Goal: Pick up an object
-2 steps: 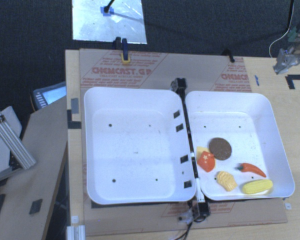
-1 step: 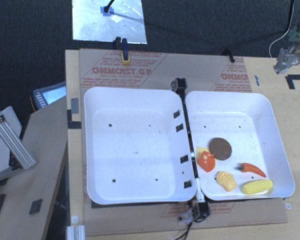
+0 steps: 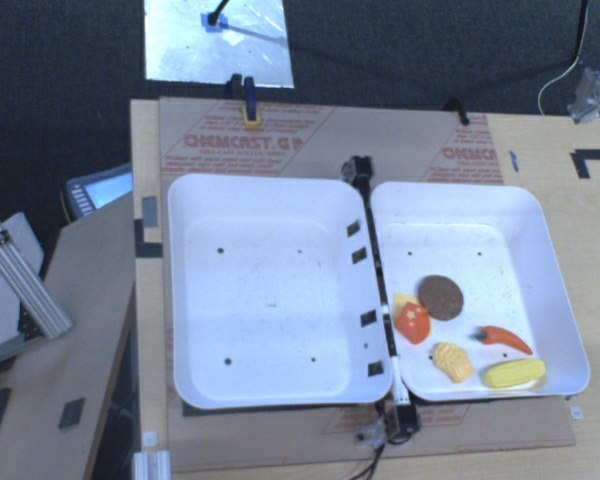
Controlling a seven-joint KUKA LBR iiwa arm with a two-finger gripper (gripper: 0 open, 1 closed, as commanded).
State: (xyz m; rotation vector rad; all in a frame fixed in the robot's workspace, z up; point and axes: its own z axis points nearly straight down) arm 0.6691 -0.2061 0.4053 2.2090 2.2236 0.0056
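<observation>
Currently sitting at pre-grasp: right bin (image 3: 540,230) holding brown disc (image 3: 441,297), red pepper (image 3: 504,339), corn (image 3: 514,373). Claw state: cannot tell. Next: descending onto one.

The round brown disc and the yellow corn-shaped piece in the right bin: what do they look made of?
The round brown disc looks like matte moulded plastic or rubber, toy food perhaps: flat, dull, no shine. The yellow corn-shaped piece seems smooth plastic, evenly coloured with a faint sheen. The view is too coarse to be certain of either. The right white bin looks like thin formed plastic, with rounded corners and a soft rim.
</observation>
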